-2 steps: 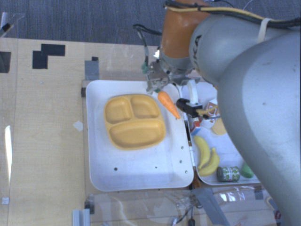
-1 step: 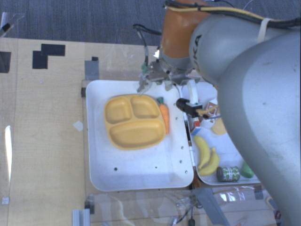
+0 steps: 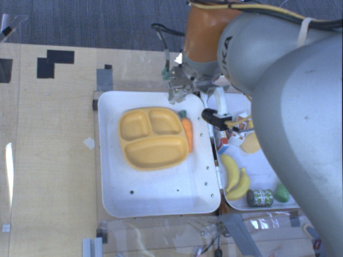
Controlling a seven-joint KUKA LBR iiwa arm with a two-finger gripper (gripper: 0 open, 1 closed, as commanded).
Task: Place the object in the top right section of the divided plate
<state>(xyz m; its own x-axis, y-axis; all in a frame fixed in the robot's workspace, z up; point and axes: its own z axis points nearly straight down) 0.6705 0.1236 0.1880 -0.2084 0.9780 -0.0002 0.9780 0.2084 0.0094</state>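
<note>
Gripper point(image 3: 179, 92) hangs over the back edge of the left bin point(image 3: 161, 197), arm bent in from the right, orange band above it; grip state hidden, can't tell. Toy carrot point(image 3: 187, 134) lies just in front of it, touching the right rim of the yellow divided plate point(image 3: 153, 138), outside its sections. Bananas point(image 3: 236, 178) sit in the right bin point(image 3: 262, 167).

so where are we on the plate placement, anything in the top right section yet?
Not placed yet. The yellow divided plate sits in the left bin, all three sections bare. A carrot lies in the bin against the plate's right edge, outside it. The gripper hovers above the plate's top right corner, nothing visible in it. Left: get an object into the top right section. Bananas sit in the right bin.
</note>
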